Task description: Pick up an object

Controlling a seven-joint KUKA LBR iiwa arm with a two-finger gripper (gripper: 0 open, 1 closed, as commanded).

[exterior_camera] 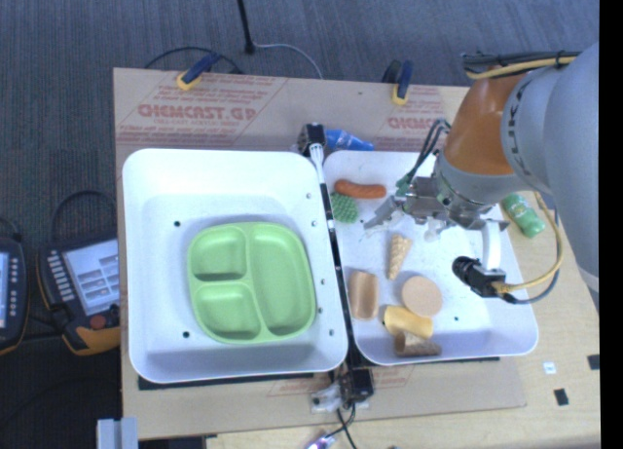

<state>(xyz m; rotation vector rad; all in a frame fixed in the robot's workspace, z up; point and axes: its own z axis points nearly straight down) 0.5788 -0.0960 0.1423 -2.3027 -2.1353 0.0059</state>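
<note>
A single fixed camera looks down at a slant from above the bench, far enough back to take in both white bins [136,243] whole, the board beneath and strips of carpet. The gripper [409,215] sits right of centre, its arm [545,116] entering from the right.

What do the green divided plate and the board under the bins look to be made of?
Green divided plate: likely molded plastic, given its uniform colour, soft sheen and rounded compartment edges. Board: looks like raw cardboard, matte brown with red printed lettering.
</note>
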